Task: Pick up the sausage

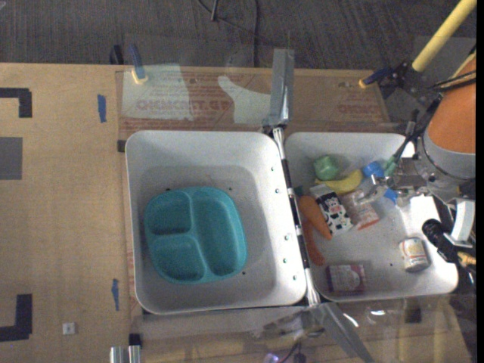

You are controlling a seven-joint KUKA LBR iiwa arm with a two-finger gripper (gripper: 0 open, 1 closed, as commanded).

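Note:
The sausage (313,248), a reddish-brown stick, lies along the left wall of the right bin (442,282), just below an orange carrot (314,216). My gripper (377,190) hangs over the upper middle of that bin, above a pinkish box (365,215) and beside a blue item (372,170). It is well to the right of the sausage and further back. The grey wrist and orange band (456,119) come in from the right edge.
The right bin also holds a green item (327,166), a yellow banana (345,181), a cow-print carton (333,211), a small can (414,253) and a maroon packet (346,277). A teal divided plate (195,234) sits in the left bin (144,157).

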